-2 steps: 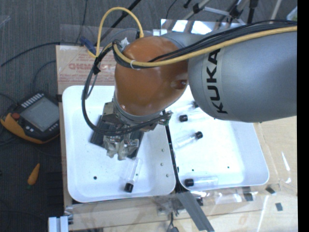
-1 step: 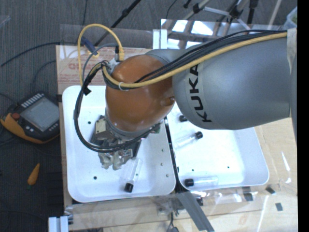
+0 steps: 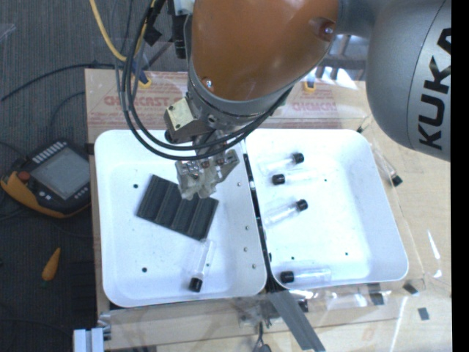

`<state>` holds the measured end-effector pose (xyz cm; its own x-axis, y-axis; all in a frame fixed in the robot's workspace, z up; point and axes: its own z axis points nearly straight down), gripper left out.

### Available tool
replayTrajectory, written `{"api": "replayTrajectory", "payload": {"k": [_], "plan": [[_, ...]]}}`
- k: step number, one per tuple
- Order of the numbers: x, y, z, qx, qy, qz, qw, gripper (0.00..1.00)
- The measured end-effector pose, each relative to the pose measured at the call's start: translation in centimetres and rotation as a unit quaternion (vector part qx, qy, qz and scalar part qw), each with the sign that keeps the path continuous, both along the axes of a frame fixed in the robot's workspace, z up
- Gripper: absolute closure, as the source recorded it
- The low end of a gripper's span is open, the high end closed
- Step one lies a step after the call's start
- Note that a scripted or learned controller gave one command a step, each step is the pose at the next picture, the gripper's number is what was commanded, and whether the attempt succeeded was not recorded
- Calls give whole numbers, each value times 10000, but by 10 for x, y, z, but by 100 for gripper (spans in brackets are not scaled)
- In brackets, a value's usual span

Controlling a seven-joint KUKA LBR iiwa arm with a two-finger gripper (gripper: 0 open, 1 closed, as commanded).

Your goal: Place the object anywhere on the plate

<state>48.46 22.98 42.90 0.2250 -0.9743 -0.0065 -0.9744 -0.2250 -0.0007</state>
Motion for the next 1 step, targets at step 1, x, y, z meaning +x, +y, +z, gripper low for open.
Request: {"api": "replayTrajectory", "payload": {"k": [1], "plan": [[-1, 5, -85, -6, 14, 852, 9964, 100]]}}
